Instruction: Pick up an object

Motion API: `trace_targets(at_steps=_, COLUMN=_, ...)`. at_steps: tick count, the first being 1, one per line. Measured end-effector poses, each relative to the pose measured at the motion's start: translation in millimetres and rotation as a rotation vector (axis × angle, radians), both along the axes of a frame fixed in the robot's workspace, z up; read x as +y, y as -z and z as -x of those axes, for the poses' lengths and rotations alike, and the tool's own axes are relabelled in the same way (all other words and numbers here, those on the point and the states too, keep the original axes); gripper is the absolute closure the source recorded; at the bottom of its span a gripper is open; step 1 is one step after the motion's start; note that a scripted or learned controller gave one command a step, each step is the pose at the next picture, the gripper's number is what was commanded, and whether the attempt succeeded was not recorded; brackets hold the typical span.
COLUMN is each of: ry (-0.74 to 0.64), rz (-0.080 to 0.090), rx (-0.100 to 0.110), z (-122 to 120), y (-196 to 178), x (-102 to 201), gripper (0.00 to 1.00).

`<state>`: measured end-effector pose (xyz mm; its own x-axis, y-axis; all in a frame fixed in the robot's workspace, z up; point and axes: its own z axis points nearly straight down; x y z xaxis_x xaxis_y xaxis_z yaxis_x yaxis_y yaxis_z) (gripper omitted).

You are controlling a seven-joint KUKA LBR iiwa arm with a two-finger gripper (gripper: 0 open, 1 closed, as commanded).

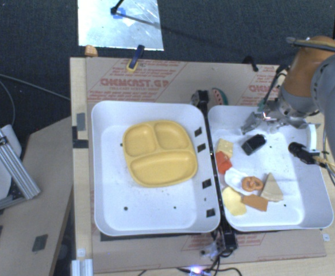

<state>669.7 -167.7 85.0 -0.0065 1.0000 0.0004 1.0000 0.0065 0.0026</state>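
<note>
My gripper (252, 123) hangs over the back of the right bin (305, 211), at the end of the grey arm with the orange band. Just below and in front of it a small black block (253, 144) lies on the bin floor. Along the bin's left side lie toy foods: a pale cheese piece (225, 148), a red piece (223, 163), a white piece (234, 179) with a brown pretzel (251, 183), a tan wedge (272, 188), a yellow round piece (231, 200) and an orange-brown slab (254, 203). Nothing shows between the gripper's tips.
The left bin (107, 200) holds a yellow divided plate (158, 152). The wall between the bins (211, 165) runs down the middle. Behind the bins lie a cardboard sheet (156, 79) and a shiny foil sheet (121, 16). An aluminium frame (6, 160) stands at far left.
</note>
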Motion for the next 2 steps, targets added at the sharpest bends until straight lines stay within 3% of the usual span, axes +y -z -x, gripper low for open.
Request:
trace_targets(at_steps=1, ry=0.007, rz=0.003, rx=-0.003, z=0.2, y=-28.4, x=-40.8, gripper=0.0)
trace_targets(at_steps=2, ry=-0.007, rz=-0.004, rx=0.001, z=0.0, y=-7.9, x=84.7, gripper=0.0)
